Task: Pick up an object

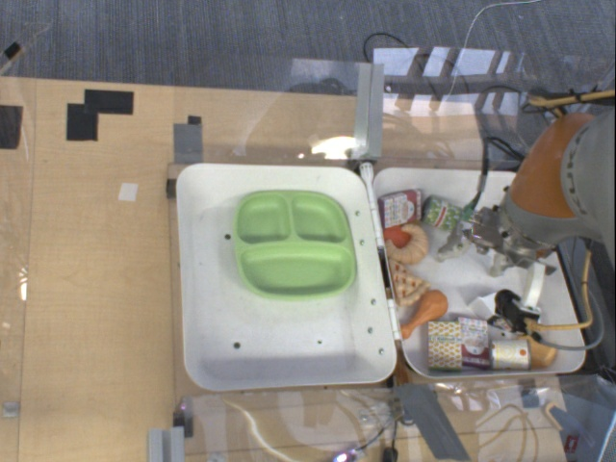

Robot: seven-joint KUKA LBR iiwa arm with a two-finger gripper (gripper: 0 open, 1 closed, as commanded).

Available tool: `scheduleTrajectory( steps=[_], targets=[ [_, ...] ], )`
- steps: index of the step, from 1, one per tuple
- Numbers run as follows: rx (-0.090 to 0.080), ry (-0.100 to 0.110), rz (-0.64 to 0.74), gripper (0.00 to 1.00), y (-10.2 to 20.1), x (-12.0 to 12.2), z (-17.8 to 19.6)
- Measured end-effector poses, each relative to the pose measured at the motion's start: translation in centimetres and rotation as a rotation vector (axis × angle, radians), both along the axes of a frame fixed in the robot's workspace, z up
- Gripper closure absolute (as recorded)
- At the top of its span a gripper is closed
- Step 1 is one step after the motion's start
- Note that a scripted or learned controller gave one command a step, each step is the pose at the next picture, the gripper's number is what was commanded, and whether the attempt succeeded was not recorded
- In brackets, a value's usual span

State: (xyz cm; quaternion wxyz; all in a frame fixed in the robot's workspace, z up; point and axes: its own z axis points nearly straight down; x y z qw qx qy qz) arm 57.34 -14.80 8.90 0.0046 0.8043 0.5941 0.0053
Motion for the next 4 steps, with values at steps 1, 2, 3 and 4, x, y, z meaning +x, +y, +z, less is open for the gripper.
scheduleTrajectory(
  steps=[1,2,3,4],
  targets=[
    [-0.002,0.009,0.166,0.0,-2.3,-3.1,12.4],
    [-0.003,0.007,0.172,1.0,-2.2,-2.9,13.4],
    [0.002,0.014,-0.022,1.0,-0.1,1.9,3.4],
    [0.001,0.014,-0.022,0.0,-0.2,2.0,3.4]
  ],
)
